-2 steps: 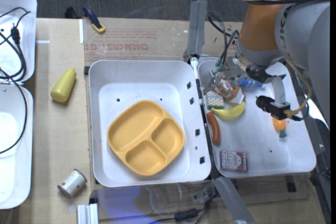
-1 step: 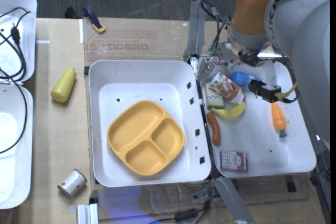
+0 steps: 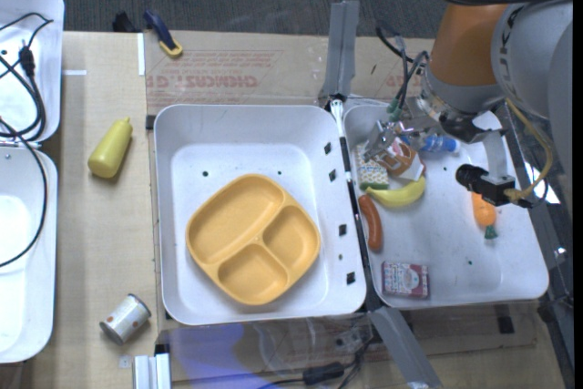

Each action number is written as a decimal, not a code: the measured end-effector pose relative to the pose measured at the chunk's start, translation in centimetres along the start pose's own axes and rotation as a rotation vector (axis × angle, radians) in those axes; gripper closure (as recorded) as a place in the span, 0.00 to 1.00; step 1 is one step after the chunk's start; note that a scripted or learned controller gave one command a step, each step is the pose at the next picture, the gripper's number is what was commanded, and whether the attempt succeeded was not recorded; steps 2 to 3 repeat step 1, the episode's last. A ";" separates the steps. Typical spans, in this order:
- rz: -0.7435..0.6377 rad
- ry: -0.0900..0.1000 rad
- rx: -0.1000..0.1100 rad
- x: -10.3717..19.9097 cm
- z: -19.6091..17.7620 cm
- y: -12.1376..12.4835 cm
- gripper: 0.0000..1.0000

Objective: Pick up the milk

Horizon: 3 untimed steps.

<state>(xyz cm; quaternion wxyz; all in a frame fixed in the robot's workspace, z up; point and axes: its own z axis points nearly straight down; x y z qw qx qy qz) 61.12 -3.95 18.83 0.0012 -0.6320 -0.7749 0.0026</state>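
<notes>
A small pink-and-white carton (image 3: 405,280), which looks like the milk, lies flat near the front edge of the right bin (image 3: 510,278). My gripper (image 3: 392,137) hangs over the back left corner of that bin, well behind the carton. It sits just above a cluster made up of a brown-and-white cup (image 3: 401,159), a white-and-green packet (image 3: 371,173) and a banana (image 3: 399,193). Nothing can be made out between the gripper's tips.
The right bin also holds a sausage (image 3: 372,221), a carrot (image 3: 485,214) and a small blue bottle (image 3: 442,143). A yellow divided plate (image 3: 252,238) lies in the left bin (image 3: 182,141). On the bench at the left are a yellow squeeze bottle (image 3: 110,148) and a can (image 3: 125,317).
</notes>
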 end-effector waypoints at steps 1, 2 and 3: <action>-0.002 -0.001 0.005 -0.1 -0.5 0.1 1.00; -0.002 -0.001 0.005 -0.1 -0.5 0.1 1.00; -0.002 -0.001 0.005 -0.1 -0.5 0.1 1.00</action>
